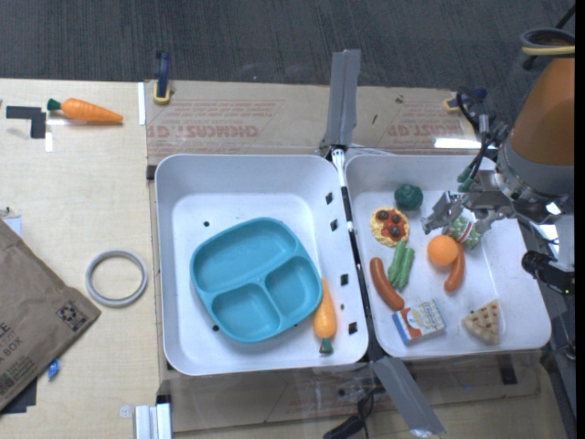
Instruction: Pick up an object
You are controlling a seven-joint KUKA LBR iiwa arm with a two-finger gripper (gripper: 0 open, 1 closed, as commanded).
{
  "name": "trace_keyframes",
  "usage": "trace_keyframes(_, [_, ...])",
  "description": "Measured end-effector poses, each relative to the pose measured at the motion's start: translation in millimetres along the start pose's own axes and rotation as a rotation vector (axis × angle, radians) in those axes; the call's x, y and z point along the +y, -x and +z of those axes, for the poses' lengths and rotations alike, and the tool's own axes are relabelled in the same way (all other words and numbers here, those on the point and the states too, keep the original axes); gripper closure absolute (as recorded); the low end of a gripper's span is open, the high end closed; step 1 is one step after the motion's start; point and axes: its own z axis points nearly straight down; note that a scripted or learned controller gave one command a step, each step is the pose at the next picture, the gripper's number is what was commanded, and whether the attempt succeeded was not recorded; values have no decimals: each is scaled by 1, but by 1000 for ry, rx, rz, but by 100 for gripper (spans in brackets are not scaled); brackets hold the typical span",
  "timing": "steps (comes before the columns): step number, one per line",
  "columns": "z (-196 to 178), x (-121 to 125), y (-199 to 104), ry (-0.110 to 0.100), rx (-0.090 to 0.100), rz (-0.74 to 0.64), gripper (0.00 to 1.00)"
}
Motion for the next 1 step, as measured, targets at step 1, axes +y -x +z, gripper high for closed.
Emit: trace_keyframes(1, [126, -9, 17, 0, 0, -110, 0])
